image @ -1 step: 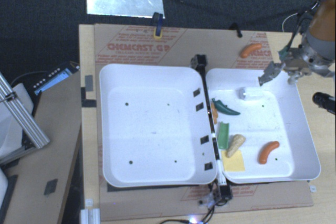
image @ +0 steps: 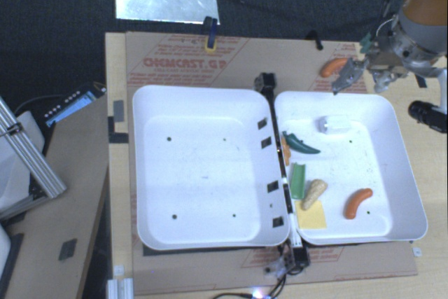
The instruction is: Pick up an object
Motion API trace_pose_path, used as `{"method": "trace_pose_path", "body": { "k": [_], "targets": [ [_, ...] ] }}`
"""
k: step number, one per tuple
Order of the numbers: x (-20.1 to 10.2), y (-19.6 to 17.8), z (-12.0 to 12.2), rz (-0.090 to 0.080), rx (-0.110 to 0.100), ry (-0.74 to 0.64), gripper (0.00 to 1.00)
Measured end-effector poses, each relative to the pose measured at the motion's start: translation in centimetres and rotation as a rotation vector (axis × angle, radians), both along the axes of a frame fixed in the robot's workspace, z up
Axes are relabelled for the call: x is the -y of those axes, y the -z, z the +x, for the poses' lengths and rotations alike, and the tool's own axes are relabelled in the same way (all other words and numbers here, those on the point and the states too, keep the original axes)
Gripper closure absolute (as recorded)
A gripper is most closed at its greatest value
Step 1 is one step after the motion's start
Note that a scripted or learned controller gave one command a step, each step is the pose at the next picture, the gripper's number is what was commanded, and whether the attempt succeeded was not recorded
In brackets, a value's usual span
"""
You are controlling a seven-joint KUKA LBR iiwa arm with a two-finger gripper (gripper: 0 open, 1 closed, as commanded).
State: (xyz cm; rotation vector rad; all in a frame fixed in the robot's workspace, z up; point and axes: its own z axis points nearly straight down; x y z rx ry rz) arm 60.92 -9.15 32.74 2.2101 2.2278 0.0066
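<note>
Camera view shows the grey two-finger gripper [image: 357, 75] with fingers apart and nothing between them, poised above the right white bin's [image: 402, 143] far edge, presumably ready to descend toward the orange sausage-shaped toy [image: 358, 202] lying near its front.

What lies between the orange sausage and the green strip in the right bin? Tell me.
A tan potato-like piece lies between the orange sausage and the green strip, in the camera view.

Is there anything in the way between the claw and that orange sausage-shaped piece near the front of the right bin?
Nothing visible blocks it. The claw hangs above the far rim of the right white bin, and the orange sausage-shaped piece lies alone on open bin floor, apart from the other items near the divider.
</note>
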Motion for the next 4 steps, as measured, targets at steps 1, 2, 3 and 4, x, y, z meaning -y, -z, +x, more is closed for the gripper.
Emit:
{"method": "trace_pose_path", "body": {
  "k": [1, 2, 3, 4],
  "targets": [
    [0.2, -0.8, 0.1, -0.001, 0.001, -0.001, 1.00],
    [-2.6, -18.0, 1.6, -0.002, 0.017, -0.001, 1.00],
    [-5.0, -18.8, 6.0, -0.002, 0.002, 0.001, 1.00],
    [-7.7, -20.8, 5.9, -0.001, -0.002, 0.003, 1.00]
  ]
}}
